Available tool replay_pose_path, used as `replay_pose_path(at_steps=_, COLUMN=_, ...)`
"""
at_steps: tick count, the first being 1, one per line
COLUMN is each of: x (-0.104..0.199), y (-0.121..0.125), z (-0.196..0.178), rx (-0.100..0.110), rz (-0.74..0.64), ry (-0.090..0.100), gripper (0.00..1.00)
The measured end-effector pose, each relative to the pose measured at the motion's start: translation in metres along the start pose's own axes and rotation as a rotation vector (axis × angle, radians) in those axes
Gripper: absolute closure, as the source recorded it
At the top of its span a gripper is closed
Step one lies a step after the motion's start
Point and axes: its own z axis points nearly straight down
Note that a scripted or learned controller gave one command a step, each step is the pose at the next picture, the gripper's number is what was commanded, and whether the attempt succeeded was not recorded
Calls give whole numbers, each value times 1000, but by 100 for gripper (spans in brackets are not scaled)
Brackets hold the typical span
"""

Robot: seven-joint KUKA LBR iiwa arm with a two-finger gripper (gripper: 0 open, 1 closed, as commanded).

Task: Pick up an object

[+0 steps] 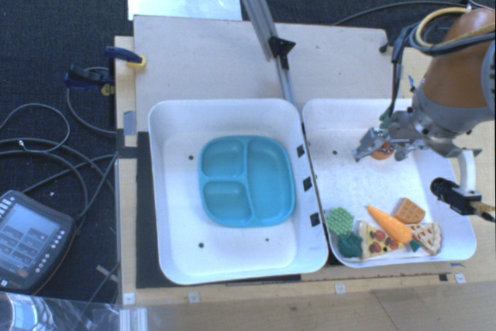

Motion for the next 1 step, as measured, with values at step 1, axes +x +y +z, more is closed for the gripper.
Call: replay_pose_path(at_steps=1, x=-7, y=-8, z=51, rx=-1, rz=1, ry=0, gripper=0)
